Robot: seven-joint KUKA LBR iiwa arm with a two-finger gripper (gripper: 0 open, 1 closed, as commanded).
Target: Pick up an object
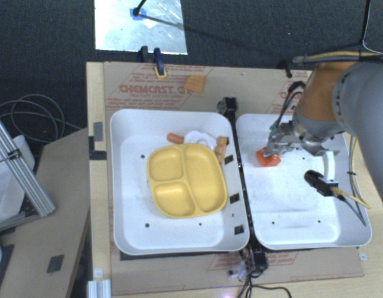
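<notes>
The claw is low in the right bin, just over an orange object; I cannot tell its state. For a good pick it should close squarely on the object, then rise straight.

Bins look like smooth matte white plastic, the yellow tray is slightly glossy plastic, and the bench is plain brown cardboard-looking board with red print.
</notes>
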